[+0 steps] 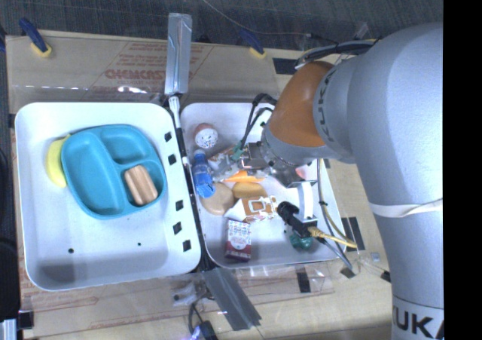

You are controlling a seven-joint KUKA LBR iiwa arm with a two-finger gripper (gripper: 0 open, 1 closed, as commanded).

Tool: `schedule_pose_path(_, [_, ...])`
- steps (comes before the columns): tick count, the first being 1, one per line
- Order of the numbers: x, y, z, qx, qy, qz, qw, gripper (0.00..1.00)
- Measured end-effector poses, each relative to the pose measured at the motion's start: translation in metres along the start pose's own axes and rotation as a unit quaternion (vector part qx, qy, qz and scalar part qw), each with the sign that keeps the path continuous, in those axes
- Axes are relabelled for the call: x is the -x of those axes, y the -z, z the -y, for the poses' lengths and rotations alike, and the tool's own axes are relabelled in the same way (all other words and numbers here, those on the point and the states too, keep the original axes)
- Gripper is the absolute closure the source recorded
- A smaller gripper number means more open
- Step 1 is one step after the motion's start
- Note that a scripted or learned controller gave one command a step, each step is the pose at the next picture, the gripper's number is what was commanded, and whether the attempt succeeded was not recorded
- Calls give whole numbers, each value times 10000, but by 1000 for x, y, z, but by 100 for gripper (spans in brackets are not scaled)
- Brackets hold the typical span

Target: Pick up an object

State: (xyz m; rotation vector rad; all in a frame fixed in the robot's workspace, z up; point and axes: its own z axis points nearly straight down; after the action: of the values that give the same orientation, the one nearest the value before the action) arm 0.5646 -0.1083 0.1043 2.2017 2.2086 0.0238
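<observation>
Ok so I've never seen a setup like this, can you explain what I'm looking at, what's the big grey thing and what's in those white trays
One camera looks down at a slant on a bench. The big grey thing is a robot arm with an orange band, reaching in from the right over the right bin. Its pincer is hidden among small items there: a blue bottle, a round white ball, a small packet. The left bin holds a blue divided plate with a tan roll in one compartment. I can't tell whether anything is held.

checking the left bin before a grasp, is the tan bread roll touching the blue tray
Touching. The camera view shows the bread roll lying inside the lower right compartment of the blue tray, resting on its floor with no gap visible.
</observation>
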Motion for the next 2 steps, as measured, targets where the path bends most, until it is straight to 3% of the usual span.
schedule_pose_path(1, [0, 7, 1, -39, 20, -7, 10000, 100])
schedule_pose_path(2, [-67, 154, 28, -93, -655, -35, 9978, 100])
